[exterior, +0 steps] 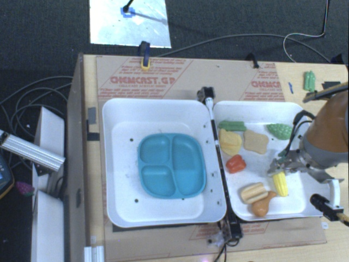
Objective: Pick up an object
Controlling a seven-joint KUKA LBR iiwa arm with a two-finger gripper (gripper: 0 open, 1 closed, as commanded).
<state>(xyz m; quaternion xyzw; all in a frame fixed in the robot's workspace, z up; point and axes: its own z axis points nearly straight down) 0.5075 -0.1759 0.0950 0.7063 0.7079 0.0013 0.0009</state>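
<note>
Two shallow white bins side by side on a cardboard-covered bench, viewed from above at a slant. Left bin point(117, 146), centre of the frame: a blue divided plate point(172, 165) lying flat near its middle. Right bin point(297, 203), right of centre: a scatter of toy foods, namely a dark green piece point(232, 125) at upper left, a yellow pepper-like piece point(230, 142) just below it, a beige slice point(256, 141) beside that, a leafy green piece point(280, 130) toward the upper right, a red piece point(235, 163) near the middle, a hot-dog-like roll point(253, 191) and an orange-brown pear-like piece point(262, 205) at lower centre, touching or nearly so. Yellow corn cob point(280, 184) at lower right of this bin, tilted slightly. Grey arm with orange band entering from the right edge; gripper point(279, 167) low over the right bin, tips directly at the upper end of the corn cob. Finger state: cannot be told, tips too small and dark against the arm; no object visibly between them. Upper frame: a shiny metal sheet point(130, 15) on dark floor and loose cables point(240, 37).
</note>
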